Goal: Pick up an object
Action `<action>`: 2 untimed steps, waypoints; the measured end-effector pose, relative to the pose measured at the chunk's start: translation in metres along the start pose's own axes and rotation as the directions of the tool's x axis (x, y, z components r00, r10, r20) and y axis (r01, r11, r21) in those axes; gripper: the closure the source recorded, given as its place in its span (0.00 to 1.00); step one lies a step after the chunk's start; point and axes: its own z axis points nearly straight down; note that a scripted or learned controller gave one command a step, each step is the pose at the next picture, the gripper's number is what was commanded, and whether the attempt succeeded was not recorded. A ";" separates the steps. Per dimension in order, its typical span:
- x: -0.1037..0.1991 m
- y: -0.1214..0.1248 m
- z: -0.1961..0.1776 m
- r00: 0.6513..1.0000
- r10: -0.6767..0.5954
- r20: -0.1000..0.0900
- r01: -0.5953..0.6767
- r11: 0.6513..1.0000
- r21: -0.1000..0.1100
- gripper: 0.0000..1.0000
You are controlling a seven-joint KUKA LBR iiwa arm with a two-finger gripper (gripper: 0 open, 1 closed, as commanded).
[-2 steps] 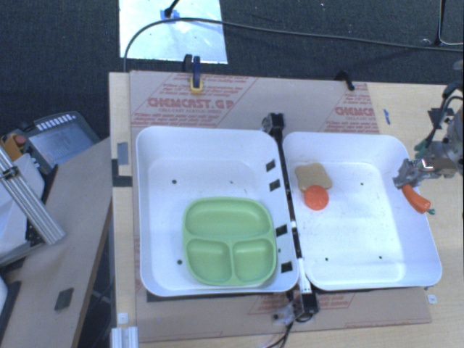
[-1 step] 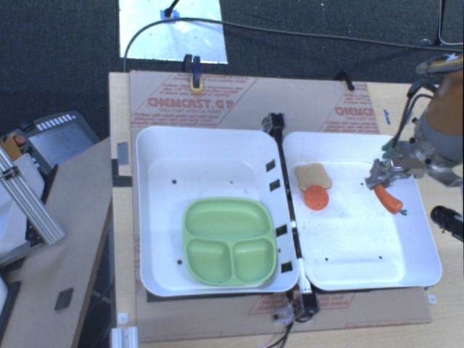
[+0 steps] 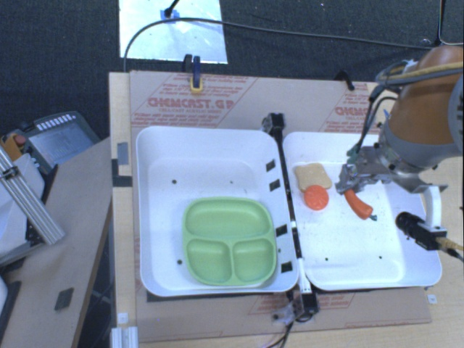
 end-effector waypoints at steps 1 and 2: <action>0.055 -0.004 0.014 1.000 0.000 0.000 0.000 1.000 0.000 1.00; 0.108 -0.011 0.026 1.000 0.000 0.000 0.000 1.000 0.001 1.00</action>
